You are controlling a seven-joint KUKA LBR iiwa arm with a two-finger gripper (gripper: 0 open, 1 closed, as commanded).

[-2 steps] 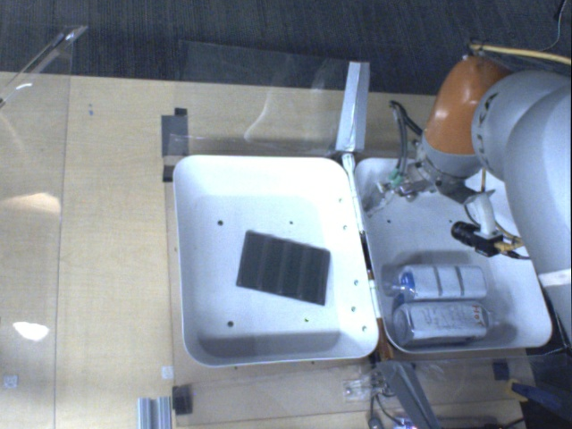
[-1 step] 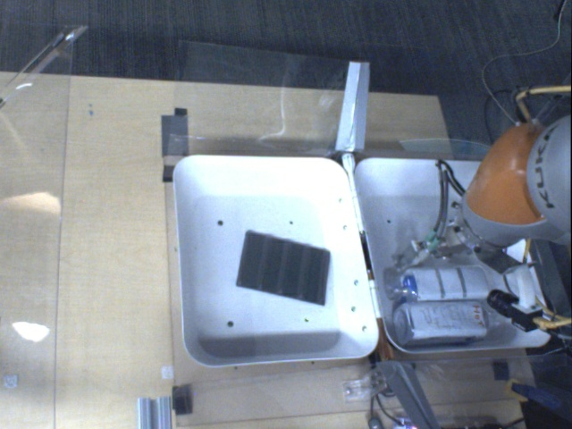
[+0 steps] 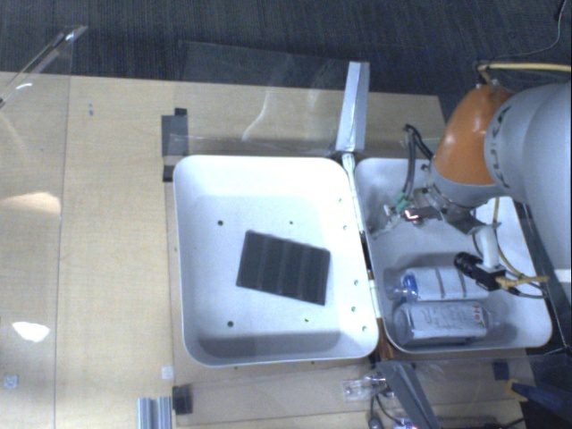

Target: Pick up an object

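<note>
Camera view, looking down at a slant on a pale wooden counter (image 3: 98, 266) carrying two shallow white bins side by side. Left bin (image 3: 201, 186): holds a single dark, flat, ribbed rectangular pad (image 3: 283, 267), lying slightly skewed near the middle of the bin floor and well apart from every wall. Right bin (image 3: 380, 181): holds a clear plastic bottle with a blue cap (image 3: 435, 286) lying on its side, and just beside it, toward the near wall, a silvery foil-wrapped packet (image 3: 444, 321); the two appear to touch or nearly touch along their length. Arm (image 3: 527, 146): grey, with an orange band (image 3: 469, 141) above the wrist, entering from the right and reaching over the far part of the right bin. Hand (image 3: 404, 211): positioned above the bin floor near the divider between the bins, well apart from the bottle and packet; nothing is visibly held, and whether it is open or closed cannot be told from this angle. Dark cables (image 3: 478, 271) trail from the wrist over the bottle's right end.
</note>
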